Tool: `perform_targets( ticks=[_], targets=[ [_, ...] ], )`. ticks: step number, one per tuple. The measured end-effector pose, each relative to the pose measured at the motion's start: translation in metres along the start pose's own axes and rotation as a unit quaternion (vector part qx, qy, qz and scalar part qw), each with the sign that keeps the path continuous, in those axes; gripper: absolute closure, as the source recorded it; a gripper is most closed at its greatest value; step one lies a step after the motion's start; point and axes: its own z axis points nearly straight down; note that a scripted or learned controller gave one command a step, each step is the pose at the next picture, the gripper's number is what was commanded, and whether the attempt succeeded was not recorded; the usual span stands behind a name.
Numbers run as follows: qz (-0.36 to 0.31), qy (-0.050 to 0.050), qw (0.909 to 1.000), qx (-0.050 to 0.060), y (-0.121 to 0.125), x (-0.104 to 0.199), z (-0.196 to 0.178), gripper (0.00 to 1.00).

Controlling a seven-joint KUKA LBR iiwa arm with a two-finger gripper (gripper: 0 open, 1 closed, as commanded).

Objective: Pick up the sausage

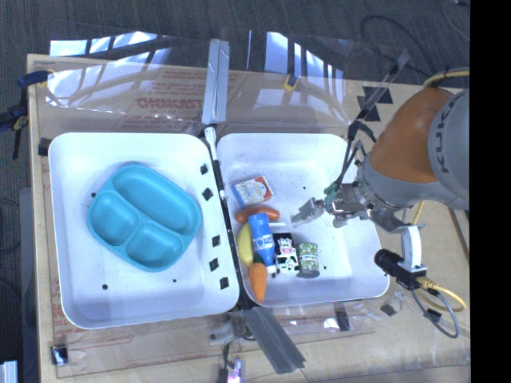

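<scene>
The sausage (258,214) is a short orange-red piece lying crosswise in the right bin (351,154), near its left wall. It sits just below a red and white packet (252,189) and touches the top of a blue bottle (261,238). My gripper (323,214) hangs over the middle of the right bin, to the right of the sausage and apart from it. It is open, with nothing between its fingers.
A yellow banana (244,246), an orange carrot (258,278), a black and white carton (286,254) and a green can (308,259) crowd the right bin's lower left. The left bin (72,294) holds a blue divided plate (144,216).
</scene>
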Motion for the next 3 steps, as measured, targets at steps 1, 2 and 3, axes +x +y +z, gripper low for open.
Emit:
perform_targets(
  ticks=[1, 2, 3],
  targets=[
    [-0.003, 0.000, 1.0000, 0.001, 0.001, 0.000, -0.009, 1.00],
    [0.060, -0.001, 0.9982, -0.002, 0.020, 0.036, -0.077, 1.00],
    [0.150, 0.000, 0.9887, 0.000, 0.026, 0.099, -0.049, 1.00]
  ],
)
